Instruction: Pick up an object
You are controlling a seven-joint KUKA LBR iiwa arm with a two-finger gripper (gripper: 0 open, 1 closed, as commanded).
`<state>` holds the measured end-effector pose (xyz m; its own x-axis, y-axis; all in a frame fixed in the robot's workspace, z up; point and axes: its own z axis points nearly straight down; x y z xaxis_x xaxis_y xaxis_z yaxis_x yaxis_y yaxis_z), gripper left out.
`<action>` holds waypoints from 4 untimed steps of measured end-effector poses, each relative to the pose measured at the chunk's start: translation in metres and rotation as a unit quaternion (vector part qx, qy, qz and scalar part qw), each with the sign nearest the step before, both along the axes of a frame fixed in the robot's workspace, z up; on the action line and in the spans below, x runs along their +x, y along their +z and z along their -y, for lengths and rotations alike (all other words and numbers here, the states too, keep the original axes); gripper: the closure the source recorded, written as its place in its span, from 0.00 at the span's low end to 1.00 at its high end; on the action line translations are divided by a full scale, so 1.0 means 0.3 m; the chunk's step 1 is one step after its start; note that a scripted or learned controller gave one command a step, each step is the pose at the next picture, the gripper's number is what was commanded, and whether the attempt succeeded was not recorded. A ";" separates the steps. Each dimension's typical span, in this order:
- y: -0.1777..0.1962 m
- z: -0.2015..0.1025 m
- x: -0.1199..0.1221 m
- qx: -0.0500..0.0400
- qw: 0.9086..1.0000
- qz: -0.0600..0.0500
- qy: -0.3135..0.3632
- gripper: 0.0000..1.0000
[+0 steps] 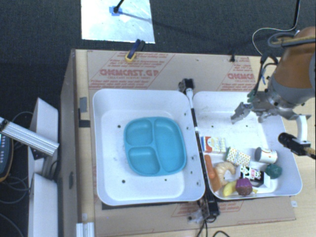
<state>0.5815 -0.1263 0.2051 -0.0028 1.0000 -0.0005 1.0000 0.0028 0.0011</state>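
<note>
We see two shallow white bins side by side on a bench. The left bin point(113, 132) holds a blue divided plate point(154, 145) with three compartments, lying flat near the bin's centre. The right bin point(217, 102) carries a cluster of small objects along its near edge: a small white carton with red and blue print point(213, 144), an orange carrot-like piece point(210, 166) beside the divider, a tan bread-like item point(224, 169), a patterned white packet point(238, 157), a white cup lying on its side point(265, 155), a dark green round item point(273, 171), a black-and-white piece point(251, 174), a purple item point(243, 185) and a yellow piece point(227, 189). These objects touch or nearly touch one another. The arm point(296, 68) enters from the right, and its gripper point(243, 112) sits over the bare far part of the right bin, well apart from the cluster. We cannot tell whether the fingers are spread or pressed together; at this resolution the tips appear as one grey mass, possibly slightly parted. We see nothing between them.
</note>
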 end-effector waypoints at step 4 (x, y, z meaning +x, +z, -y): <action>-0.406 0.265 0.219 0.000 1.000 -0.001 0.001 0.00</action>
<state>0.6473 -0.2058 0.0833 -0.0044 1.0000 0.0001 1.0000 0.0044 -0.0003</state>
